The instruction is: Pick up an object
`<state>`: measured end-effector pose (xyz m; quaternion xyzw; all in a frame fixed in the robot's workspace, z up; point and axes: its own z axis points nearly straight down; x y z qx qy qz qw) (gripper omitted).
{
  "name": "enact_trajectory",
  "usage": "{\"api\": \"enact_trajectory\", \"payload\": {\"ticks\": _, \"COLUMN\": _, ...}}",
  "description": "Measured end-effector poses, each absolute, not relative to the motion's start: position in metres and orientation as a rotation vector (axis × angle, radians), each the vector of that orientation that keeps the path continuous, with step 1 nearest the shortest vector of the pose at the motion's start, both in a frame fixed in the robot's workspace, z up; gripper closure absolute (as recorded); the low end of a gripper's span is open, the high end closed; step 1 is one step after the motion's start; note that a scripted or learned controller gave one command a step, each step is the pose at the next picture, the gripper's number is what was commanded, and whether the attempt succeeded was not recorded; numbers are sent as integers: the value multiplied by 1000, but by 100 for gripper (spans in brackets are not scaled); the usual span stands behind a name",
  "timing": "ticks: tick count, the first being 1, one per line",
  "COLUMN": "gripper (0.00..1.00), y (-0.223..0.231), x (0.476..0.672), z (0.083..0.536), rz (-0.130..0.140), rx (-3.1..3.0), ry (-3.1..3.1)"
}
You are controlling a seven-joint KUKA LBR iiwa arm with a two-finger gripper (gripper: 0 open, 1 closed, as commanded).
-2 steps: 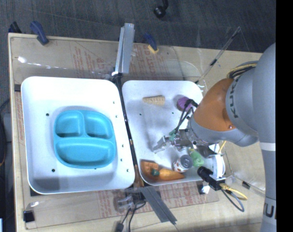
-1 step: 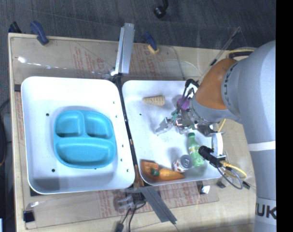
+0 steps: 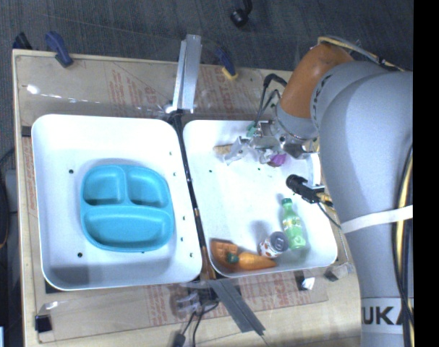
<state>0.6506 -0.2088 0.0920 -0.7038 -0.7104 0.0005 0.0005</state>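
Clutter at the far end of the arm-side bin (image 3: pixel 233 201), and right in the middle of it, the gripper (image 3: pixel 254 144). Hangs low there, close to the back wall, with a small tan piece (image 3: pixel 223 150) just beside it on the divider side and a purple scrap (image 3: pixel 278 160) just beside it on the arm side. Grip spread or closed? Cannot tell from up here, too much metal and glare. Nothing visibly held, so calling the pick not yet made.

Risks, then. Two small candidates flanking the tool: easy to close on neither, or to nudge the tan piece off toward the divider. Easy too to scrape the back wall, this near the rim. Purple scrap looks thin and soft, so likely to slip out on the lift.

Nearer the front of the same bin: a green bottle (image 3: pixel 293 226) lying flat, a small can (image 3: pixel 274 244) touching or just beside it, an orange carrot (image 3: pixel 242 260) along the front wall. Rounded, all three, and prone to rolling away under an off-centre pinch.

Over in the other bin (image 3: pixel 60 143), a blue divided plate (image 3: pixel 125 208), well apart and no part of this.
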Motion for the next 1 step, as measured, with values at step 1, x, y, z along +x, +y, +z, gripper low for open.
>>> {"api": "enact_trajectory", "payload": {"ticks": 1, "gripper": 0, "y": -142, "x": 587, "z": 92, "rz": 2, "rx": -2208, "ry": -2230}}
